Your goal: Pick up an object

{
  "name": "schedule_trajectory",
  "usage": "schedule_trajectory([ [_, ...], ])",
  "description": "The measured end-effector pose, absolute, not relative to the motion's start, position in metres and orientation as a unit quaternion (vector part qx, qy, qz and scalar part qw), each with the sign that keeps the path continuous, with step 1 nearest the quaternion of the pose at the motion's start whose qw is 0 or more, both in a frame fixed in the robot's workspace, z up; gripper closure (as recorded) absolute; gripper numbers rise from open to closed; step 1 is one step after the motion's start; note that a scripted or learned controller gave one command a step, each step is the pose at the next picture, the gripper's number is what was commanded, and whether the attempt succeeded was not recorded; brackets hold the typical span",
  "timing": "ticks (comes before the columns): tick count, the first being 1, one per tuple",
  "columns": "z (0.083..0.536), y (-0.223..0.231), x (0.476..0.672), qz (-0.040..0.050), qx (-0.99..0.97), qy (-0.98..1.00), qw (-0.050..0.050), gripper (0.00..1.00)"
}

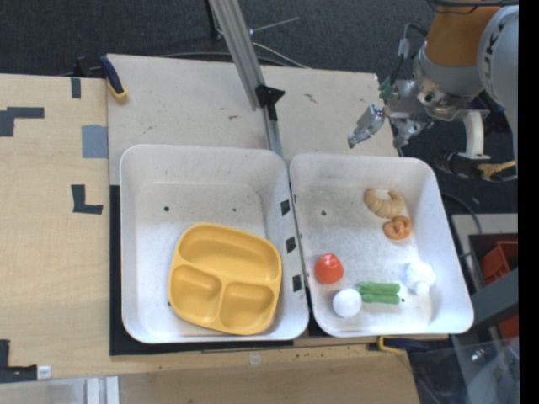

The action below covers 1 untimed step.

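Observation:
The right bin (pixel 438 225) holds several small items: a tan croissant-shaped piece (pixel 383 200), an orange-brown pretzel-like piece (pixel 397 227), a red item (pixel 328 268), a white ball (pixel 346 302), a green pod (pixel 379 293) and a white crumpled piece (pixel 418 276). My gripper (pixel 382 135) hangs above the far rim of the right bin, well clear of all of them. It is open, and there is nothing between its fingers.
A yellow divided tray (pixel 226 278) lies in the left bin (pixel 135 225). A slanted metal pole (pixel 244 49) runs down to the wall between the two bins. A yellow-and-blue clamp (pixel 113 77) sits at the bench's far left corner.

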<state>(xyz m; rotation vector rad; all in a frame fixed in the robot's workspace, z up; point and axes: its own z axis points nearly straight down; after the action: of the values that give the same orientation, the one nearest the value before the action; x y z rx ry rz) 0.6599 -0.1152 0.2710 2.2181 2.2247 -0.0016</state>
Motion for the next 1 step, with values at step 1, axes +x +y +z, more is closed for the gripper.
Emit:
schedule_trajectory([
  [1,0.271,-0.1154,0.6599,-0.0007,0.706,0.708,0.0,0.0],
])
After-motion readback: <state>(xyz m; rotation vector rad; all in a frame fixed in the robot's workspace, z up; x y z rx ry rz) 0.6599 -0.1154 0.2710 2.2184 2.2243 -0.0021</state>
